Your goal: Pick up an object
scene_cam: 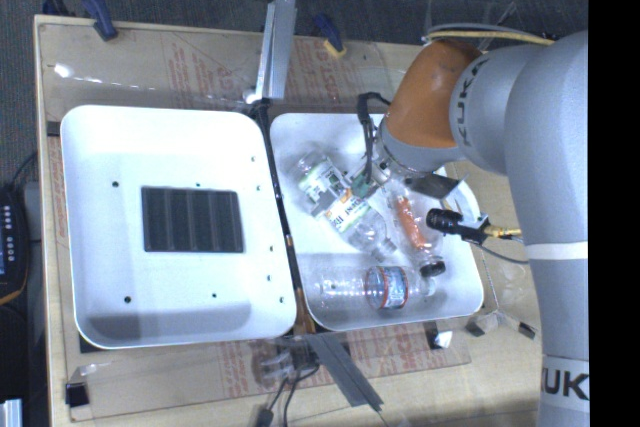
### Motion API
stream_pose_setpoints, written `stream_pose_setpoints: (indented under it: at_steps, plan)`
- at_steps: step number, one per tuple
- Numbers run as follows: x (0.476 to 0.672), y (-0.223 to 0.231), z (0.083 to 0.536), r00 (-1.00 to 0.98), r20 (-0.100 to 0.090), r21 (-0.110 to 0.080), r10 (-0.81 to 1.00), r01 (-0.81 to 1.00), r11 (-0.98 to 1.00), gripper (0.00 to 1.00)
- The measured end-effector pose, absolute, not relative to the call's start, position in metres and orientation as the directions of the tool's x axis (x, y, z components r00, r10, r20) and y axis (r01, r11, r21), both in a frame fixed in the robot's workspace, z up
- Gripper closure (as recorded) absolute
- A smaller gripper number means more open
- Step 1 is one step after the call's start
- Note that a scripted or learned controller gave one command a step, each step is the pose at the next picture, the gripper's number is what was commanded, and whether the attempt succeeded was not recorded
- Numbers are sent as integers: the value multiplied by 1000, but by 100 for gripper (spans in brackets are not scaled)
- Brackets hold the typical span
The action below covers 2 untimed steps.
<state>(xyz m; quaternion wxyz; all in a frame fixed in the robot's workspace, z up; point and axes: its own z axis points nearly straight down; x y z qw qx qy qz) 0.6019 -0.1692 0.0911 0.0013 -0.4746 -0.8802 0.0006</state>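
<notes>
My claw point(372, 177) hangs low inside the right bin point(462, 300), among clear, crinkled plastic bottles point(345, 200); I cannot tell its state. Another ribbed bottle point(378, 287) lies along that bin's near wall.

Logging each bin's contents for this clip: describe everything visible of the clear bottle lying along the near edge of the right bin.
The clear plastic bottle lies on its side along the near wall of the right bin, its long axis running left to right. It looks transparent and crinkled, with a blue-and-red label band around its right half and a dark cap end at the right. It rests on the bin floor, close to the other bottles above it.
</notes>
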Motion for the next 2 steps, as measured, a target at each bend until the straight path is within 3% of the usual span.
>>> stream_pose_setpoints:
  at_steps: [1, 2]
  plan:
    - [603, -169, 103, -552, 0, -1, 834, 834, 552, 100]
    - [646, -142, 183, -628, -1, 0, 778, 778, 628, 100]
